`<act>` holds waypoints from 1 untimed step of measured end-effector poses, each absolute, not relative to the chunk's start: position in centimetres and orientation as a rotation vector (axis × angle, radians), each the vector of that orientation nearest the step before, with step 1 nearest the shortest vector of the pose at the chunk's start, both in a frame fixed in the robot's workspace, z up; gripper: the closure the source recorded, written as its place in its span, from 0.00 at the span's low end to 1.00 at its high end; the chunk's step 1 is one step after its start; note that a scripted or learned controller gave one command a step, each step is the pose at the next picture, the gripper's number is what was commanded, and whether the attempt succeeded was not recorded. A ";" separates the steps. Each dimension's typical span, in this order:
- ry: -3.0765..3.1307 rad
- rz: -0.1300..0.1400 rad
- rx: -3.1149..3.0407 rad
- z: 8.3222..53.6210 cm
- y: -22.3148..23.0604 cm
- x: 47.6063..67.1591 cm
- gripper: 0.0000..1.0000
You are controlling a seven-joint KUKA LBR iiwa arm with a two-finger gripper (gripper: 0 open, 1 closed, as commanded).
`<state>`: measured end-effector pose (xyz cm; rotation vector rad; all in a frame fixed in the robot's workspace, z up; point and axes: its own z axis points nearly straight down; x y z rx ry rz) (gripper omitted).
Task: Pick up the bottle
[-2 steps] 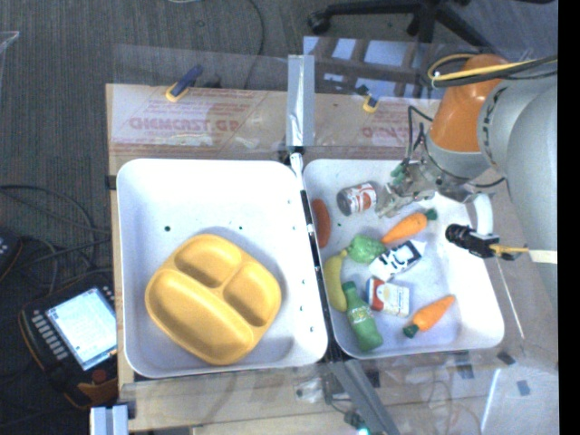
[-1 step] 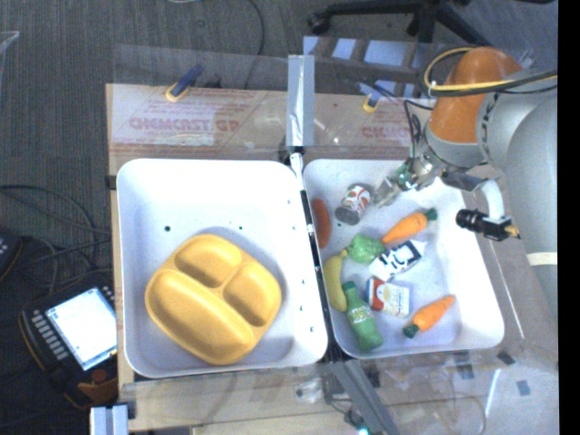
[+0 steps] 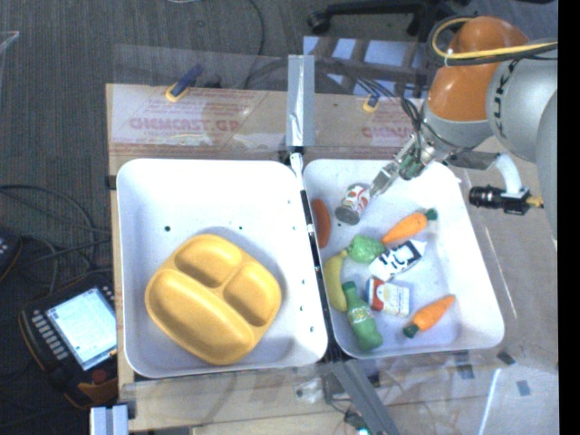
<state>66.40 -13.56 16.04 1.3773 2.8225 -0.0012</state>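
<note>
Two bins (image 3: 136, 352): green bottle (image 3: 361, 317) (lying rightward), fingers' (image 3: 391, 176) state perhaps indiscernible.

Bright, even overhead light washes out the white bins (image 3: 136, 243), casting soft shadows; the picture is slightly soft and grainy throughout.

Right-hand shallow white plastic bin (image 3: 476, 270): crowded. The green plastic bottle (image 3: 361, 316) lies near the lower left corner, a yellow banana (image 3: 335, 280) just beside it on the left and a white carton with red print (image 3: 391, 297) close on the right. Bare floor shows along the bin's right side, broken by an orange toy carrot (image 3: 430, 314). Left-hand white bin (image 3: 163, 207): a yellow three-compartment tray (image 3: 213, 297) takes the middle and lower part; the upper part is open floor.
</note>
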 end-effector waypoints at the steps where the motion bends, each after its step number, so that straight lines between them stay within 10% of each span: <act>1: 2.971 0.000 1.018 18.3 -7.6 66.6 1.00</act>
